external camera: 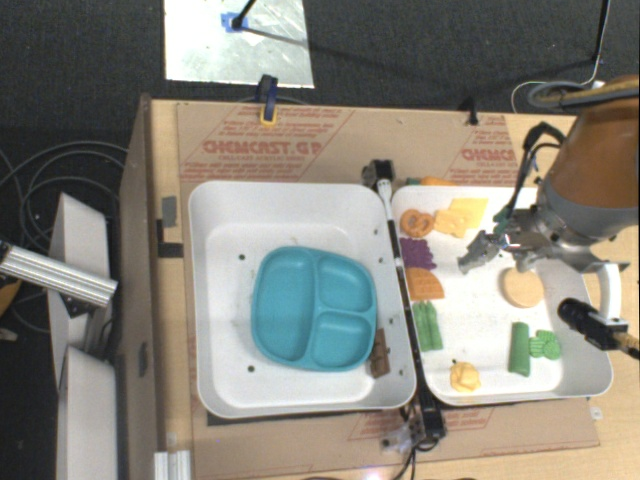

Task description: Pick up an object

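The right bin (585, 373) holds several toy foods. Along its left side lie an orange ring (416, 224), a yellow wedge (461, 215), purple grapes (417, 255), an orange slice (425, 286) and a green pickle (428, 326). A tan round disc (522, 289) rests mid-bin. A green stick (519, 349), a green knobbly piece (545, 345) and a small yellow piece (463, 375) lie near the front. My gripper (482, 250) hangs low over the bin's middle, between the yellow wedge and the tan disc, with nothing visibly held.
The left bin (215, 213) bears a blue divided plate (312, 308) and a small brown piece (380, 353) at its right wall. The arm's orange and grey wrist (595, 183) covers the right bin's back right corner. A black clamp (590, 323) juts over its right rim.
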### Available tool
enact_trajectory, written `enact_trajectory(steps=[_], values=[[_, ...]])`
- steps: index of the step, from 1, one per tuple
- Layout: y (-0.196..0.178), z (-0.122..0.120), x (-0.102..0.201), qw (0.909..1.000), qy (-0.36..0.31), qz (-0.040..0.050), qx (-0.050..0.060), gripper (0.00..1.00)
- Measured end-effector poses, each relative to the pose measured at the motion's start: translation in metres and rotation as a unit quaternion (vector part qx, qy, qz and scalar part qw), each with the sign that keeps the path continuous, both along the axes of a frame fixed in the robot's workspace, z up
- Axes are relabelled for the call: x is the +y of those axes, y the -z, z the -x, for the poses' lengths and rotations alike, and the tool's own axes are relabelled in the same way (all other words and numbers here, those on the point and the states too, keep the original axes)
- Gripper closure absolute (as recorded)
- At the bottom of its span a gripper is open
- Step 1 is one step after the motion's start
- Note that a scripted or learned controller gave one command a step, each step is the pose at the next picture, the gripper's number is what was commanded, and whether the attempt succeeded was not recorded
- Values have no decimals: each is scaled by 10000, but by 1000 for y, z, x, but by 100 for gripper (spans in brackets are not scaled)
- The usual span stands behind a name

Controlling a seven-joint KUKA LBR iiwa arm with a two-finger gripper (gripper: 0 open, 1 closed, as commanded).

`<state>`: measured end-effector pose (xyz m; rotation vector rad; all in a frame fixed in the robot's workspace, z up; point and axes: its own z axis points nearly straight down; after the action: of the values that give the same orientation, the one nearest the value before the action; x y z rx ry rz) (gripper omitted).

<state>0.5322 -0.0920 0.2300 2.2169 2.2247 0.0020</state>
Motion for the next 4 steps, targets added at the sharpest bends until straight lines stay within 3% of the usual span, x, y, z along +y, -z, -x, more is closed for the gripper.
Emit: enact_trajectory(steps=[1,2,3,4], values=[[54,2,-65,10000,38,7,17,0],[64,26,-111,10000,34,4,6,0],[96,46,-47,10000,-17,-16,20,0],[68,-10,-101,10000,14,29,-41,0]])
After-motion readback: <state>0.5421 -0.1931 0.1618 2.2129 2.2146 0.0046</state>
